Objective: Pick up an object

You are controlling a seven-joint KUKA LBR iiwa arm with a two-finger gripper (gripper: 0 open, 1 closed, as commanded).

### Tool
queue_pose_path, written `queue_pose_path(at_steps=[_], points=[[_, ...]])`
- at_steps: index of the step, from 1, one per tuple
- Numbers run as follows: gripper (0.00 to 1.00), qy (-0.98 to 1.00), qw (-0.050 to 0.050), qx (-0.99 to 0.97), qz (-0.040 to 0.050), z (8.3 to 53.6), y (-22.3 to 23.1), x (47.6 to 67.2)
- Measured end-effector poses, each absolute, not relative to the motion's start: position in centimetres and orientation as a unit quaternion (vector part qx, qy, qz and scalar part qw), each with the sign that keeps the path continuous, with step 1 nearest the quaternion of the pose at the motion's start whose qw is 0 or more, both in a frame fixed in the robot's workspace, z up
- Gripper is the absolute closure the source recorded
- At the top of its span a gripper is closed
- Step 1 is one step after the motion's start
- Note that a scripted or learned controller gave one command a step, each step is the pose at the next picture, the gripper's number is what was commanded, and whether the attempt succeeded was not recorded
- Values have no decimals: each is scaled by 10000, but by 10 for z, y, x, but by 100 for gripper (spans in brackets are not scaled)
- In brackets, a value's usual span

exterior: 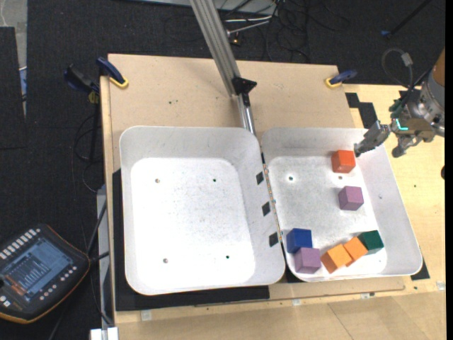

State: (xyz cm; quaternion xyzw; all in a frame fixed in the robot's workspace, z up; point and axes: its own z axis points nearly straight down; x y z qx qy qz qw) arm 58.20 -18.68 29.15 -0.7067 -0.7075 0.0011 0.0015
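My gripper [386,142] hangs over the far right rim of the right bin [396,211], its two fingers spread open with nothing between them. An orange cube [343,161] lies just left of the gripper in the bin's far part. A purple cube [350,197] sits below it. Along the near edge lie a blue cube [299,239], a second purple cube [307,259], two orange blocks [342,253] and a green cube [371,241].
The left bin [141,190] stands beside the right one on the wooden bench. A metal pole [219,41] slants down to the bins' joint. A teach pendant [35,271] lies at the near left, off the bench.
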Motion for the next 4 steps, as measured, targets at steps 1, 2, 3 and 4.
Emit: queue_pose_path(at_steps=[1, 2, 3, 4], points=[[0, -7078, -3, -7064, -2, 294, -187, 583], [0, -7082, 20, -7060, 15, 243, -179, 589], [0, -7075, 17, -7067, 13, 199, -176, 593], [0, -7072, 15, -7070, 13, 156, -175, 594]])
